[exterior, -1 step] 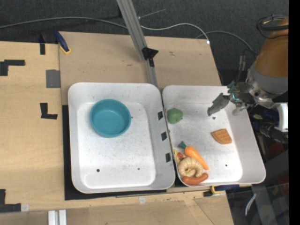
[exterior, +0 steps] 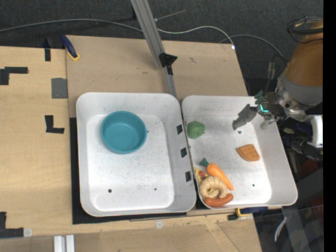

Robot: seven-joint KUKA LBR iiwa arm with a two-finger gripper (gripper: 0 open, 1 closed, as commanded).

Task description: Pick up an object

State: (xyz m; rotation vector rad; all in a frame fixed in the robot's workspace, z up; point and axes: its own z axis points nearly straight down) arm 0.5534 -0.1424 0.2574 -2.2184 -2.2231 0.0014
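Note:
The right bin point(exterior: 273, 190) holds a green ball-like object point(exterior: 196, 129) near its left wall and an orange-brown wedge point(exterior: 248, 153) at mid right. A carrot point(exterior: 220, 176), a beige curled piece point(exterior: 210, 186) and a red sausage-shaped piece point(exterior: 218, 199) are clustered at its front left corner. My gripper point(exterior: 255, 118) hovers over the bin's far right part, above and behind the wedge, open with nothing between its fingers point(exterior: 242, 118).
A blue bowl point(exterior: 124, 132) sits in the left bin point(exterior: 131, 193). A grey metal pole point(exterior: 152, 30) slants down to the ridge between the bins. Cables run across the dark floor behind the bench.

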